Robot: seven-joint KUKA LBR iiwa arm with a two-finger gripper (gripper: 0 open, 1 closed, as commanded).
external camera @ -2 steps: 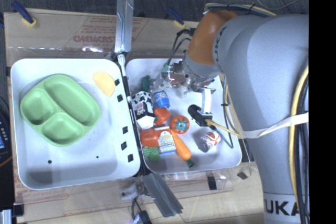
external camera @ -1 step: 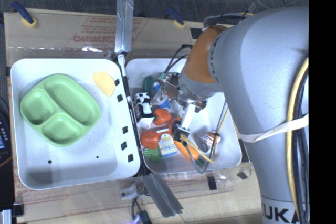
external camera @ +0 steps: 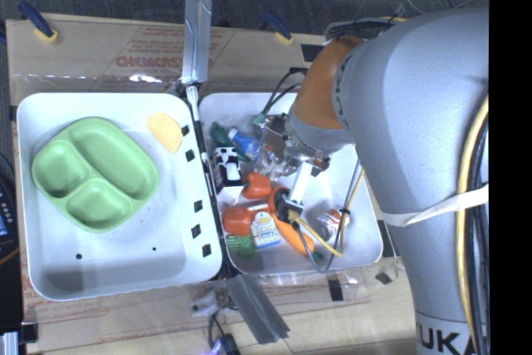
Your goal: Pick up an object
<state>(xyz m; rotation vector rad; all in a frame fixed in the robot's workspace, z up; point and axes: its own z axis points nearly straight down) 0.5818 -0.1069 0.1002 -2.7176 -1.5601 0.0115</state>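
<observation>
Camera view — pincer (external camera: pixel 287 166) low among right bin (external camera: pixel 366 249) clutter.

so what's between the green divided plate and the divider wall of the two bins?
In the camera view, one yellow piece lies on the left bin floor, beside the green plate upper right, short of the divider wall. Lower down, that stretch is bare white floor.

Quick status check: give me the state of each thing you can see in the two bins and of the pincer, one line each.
Green divided plate: upright, lying flat in the left bin.
Yellow piece: lying flat beside the plate, left bin.
Orange toys: lying piled together in the right bin.
Black-and-white toy: lying by the divider, right bin.
Pincer: low over the right bin's pile; grip not discernible.
</observation>
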